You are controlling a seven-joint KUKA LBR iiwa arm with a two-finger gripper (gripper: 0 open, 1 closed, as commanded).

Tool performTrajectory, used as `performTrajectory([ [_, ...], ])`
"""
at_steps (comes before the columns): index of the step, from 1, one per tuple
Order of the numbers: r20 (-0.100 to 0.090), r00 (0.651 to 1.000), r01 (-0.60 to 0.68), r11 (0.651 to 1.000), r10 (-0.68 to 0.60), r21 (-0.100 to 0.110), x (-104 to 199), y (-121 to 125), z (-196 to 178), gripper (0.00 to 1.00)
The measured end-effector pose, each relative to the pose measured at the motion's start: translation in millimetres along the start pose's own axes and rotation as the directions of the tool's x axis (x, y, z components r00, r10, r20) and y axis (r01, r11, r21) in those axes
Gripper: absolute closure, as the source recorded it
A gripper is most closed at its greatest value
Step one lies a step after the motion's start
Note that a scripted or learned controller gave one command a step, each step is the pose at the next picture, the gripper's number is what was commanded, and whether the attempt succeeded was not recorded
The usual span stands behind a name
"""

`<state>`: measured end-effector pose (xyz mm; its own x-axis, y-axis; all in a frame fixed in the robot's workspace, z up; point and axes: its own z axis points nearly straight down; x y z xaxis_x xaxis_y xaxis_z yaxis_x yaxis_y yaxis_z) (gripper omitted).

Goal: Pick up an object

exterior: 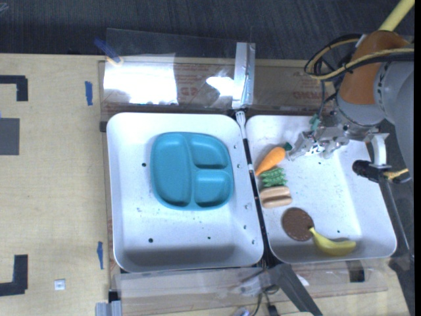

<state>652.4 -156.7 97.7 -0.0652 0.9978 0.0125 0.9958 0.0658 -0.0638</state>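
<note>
a: where is the gripper seen?
b: low in the right bin, just right of the carrot, near its tip.
a: is anything held?
b: contact cannot be told, nor finger state.

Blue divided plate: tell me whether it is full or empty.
Empty. The blue divided plate in the left bin shows bare blue compartments; the toy food lies in the right bin.

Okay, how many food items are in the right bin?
4: carrot at the left wall, hot dog below it, brown cookie lower, banana at the front. More may hide under the gripper.
</note>
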Motion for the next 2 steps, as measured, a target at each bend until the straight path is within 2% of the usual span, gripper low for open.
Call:
performTrajectory([
  [1, 0.013, 0.984, 0.178, 0.984, -0.178, 0.003, 21.4, -2.4, 12.1, 0.00],
  [2, 0.017, 0.969, 0.247, 0.969, -0.247, 0.015, 20.9, -2.2, 12.3, 0.00],
])
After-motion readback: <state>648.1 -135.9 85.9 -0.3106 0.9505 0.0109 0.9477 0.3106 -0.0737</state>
